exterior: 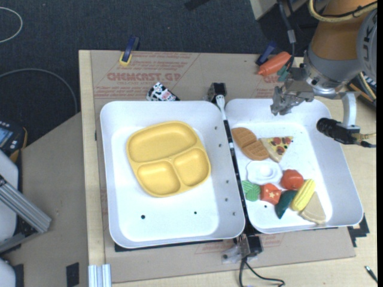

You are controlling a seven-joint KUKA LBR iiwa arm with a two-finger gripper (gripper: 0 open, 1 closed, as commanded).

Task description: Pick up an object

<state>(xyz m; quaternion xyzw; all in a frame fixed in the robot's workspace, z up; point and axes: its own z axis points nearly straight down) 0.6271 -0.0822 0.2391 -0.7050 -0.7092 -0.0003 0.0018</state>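
The arm reaches in from two o'clock, its orange band above the wrist, and the gripper hangs over the far rim of the right bin. Whether its fingers are parted or closed cannot be told, and nothing is seen between them. Toward six o'clock of it lie a bread slice and a pizza wedge, with an egg, tomato and corn cob nearer. A yellow divided plate sits in the left bin.
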